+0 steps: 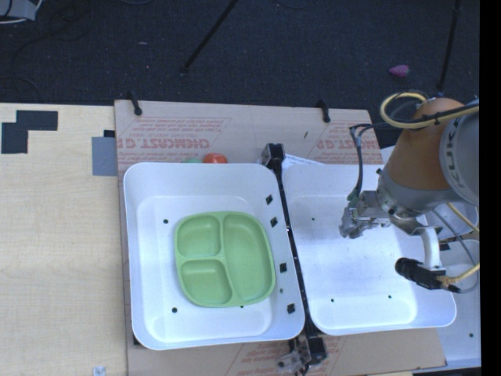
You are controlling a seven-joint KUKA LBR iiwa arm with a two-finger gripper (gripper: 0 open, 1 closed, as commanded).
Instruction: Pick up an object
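Though smooth, three-compartment green plastic tray (pixel 225 258)

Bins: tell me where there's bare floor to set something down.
Right bin: its floor lies bare in front of and left of the gripper, up to the divider between the bins. Left bin: the green divided plate takes the middle, leaving just a narrow bare strip around it along the walls.

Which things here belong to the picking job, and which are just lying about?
For the job:
- gripper
- green plate
- left bin
- right bin

Lying about:
- orange thing behind the left bin
- cardboard sheet
- purple scrap on the floor
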